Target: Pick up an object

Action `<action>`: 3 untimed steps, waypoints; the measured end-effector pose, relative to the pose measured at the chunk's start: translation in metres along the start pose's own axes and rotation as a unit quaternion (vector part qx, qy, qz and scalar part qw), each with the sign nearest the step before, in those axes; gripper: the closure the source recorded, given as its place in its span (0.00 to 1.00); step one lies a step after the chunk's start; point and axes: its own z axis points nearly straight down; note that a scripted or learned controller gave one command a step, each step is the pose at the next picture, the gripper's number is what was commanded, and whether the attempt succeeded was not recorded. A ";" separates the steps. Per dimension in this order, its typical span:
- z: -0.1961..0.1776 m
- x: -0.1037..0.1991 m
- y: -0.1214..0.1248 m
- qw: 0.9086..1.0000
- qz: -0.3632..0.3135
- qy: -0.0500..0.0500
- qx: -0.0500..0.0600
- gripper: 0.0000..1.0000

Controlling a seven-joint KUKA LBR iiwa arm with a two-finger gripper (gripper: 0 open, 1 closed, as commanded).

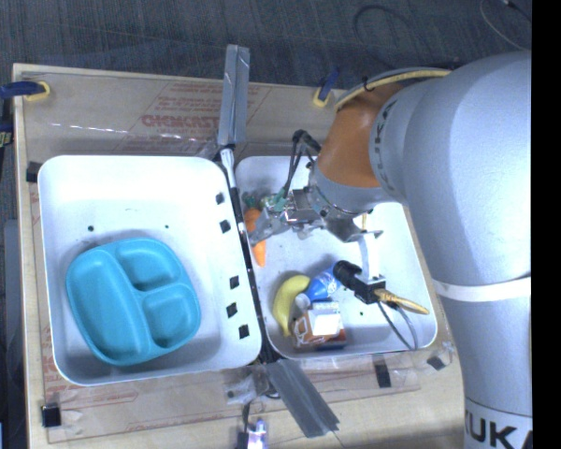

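Reach step, I judge: the gripper [282,213] hangs low in the right bin [397,251], jaws' state impossible to tell, just beside an orange piece [258,250] at the divider; next it must settle over that and close.

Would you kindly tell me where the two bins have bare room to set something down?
The left bin is bare between its far wall and the blue plate, and in a strip between plate and divider. The right bin is crowded: banana, box and orange piece lie near the divider, with the gripper over its far end.
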 end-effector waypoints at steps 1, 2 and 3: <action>0.035 -0.033 -0.107 1.000 0.007 0.003 0.000 0.00; 0.025 -0.032 -0.106 1.000 0.004 0.003 0.000 1.00; -0.065 0.029 -0.072 0.999 0.051 0.003 0.000 1.00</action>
